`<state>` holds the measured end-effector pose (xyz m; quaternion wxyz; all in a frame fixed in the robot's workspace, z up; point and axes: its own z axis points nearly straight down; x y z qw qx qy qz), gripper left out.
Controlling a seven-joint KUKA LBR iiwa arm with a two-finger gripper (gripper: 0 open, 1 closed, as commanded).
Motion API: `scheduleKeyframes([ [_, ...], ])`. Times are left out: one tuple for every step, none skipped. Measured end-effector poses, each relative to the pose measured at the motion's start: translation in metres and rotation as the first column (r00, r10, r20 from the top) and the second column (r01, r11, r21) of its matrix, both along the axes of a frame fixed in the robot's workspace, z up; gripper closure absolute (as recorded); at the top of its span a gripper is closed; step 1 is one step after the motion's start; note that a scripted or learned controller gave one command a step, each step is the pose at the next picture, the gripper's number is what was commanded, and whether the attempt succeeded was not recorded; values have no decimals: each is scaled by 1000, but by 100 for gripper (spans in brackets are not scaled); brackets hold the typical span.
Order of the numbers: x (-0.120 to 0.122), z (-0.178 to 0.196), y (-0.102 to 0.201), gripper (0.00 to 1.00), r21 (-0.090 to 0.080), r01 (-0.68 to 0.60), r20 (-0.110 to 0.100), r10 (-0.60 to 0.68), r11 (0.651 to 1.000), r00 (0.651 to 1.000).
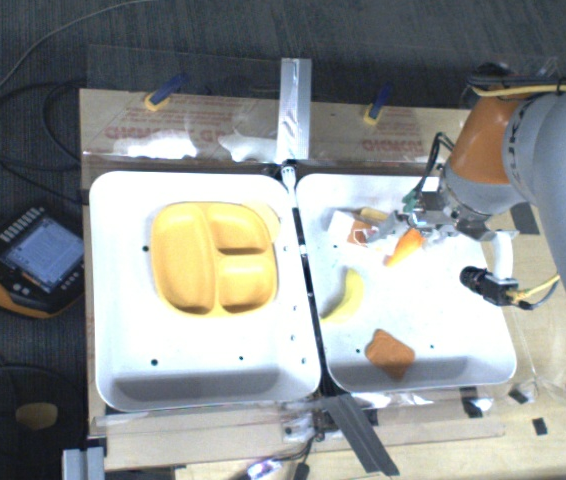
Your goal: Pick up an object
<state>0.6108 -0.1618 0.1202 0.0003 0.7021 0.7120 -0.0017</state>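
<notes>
My gripper [416,220] hangs over the upper middle of the right bin [483,358]. A small orange carrot-shaped piece [402,248] lies slanted with its upper end right at the gripper's tip; whether it is gripped I cannot tell. A yellow banana [345,296] lies near the bin's left wall. A brown bread-like chunk [390,353] sits near the front. A white and red item [356,230] with a small tan stick [373,214] rests just left of the gripper.
The left bin [123,368] holds a yellow divided plate [213,258]. A divider rail [305,268] separates the bins. A black cable fitting [488,284] sticks out at the right bin's right side. A control pendant [33,258] lies off the bench to the left.
</notes>
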Motion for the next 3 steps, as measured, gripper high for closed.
scheduleKeyframes([
  [0,-32,-38,0,1,-41,9,41,999,999],
  [1,-22,-38,100,-3,-42,12,42,999,999],
  [-3,60,29,100,1,64,0,-64,998,998],
])
